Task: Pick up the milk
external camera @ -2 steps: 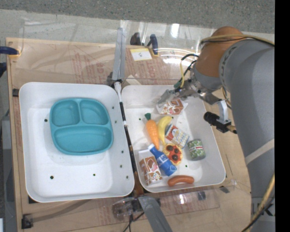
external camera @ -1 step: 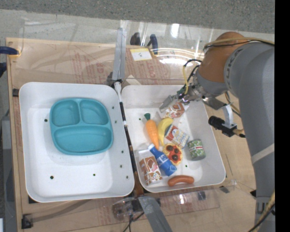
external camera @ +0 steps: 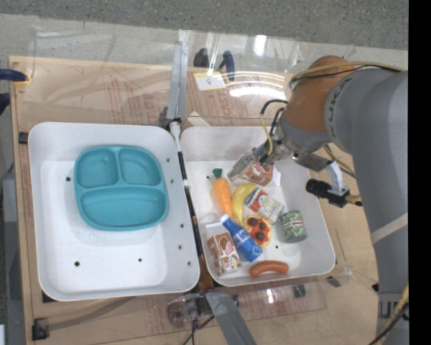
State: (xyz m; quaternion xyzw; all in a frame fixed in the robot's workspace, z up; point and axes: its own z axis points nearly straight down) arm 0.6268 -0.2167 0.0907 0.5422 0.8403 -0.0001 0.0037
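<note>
Hand-wise, we see the hand (external camera: 250, 165) low in the right bin (external camera: 201, 144), near its upper middle, right on top of a small brown-and-white carton (external camera: 261, 172). We can't tell if it's clenched or released. The grey arm (external camera: 359, 113) comes in from the right with its orange band (external camera: 310, 95) bent over the bin's far edge.

The milk, as far as we can make out, is the brown-and-white milk carton (external camera: 223, 249) lying at the bin's near-left side, well apart from the hand, with a blue bottle (external camera: 243, 239) just beside it. Around them we see a carrot (external camera: 222, 195), a banana (external camera: 240, 201), a green can (external camera: 293, 226) and a sausage (external camera: 269, 268).

Labels are too blurry for us to read. The left bin (external camera: 50, 264) has a teal divided plate (external camera: 121, 187) in it.
</note>
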